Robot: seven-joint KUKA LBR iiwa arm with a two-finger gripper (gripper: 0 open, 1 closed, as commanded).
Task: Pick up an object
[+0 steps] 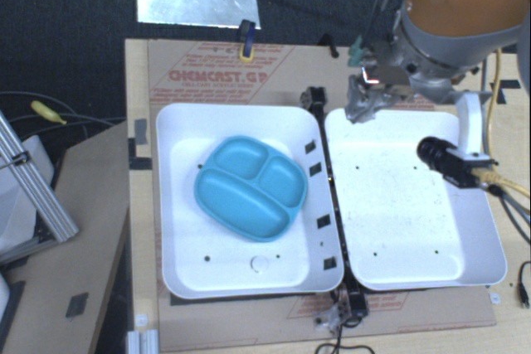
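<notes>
Your smooth blue three-compartment plastic plate [250, 186] lies in the left bin [174, 178]; at 1 o'clock hangs the metal tool [362, 108], grip state unreadable.

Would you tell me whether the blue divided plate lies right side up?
Right side up: the blue divided plate lies flat in the left bin, its three compartments facing upward.

The object is a light-blue divided plate [250, 187] with rounded corners and three compartments: one long section along its lower-left side and two smaller sections along its upper-right side. It lies flat, open side up, rotated at a slant to the bin walls. It sits near the middle of the left white bin [178, 133], apart from all four walls.
</notes>
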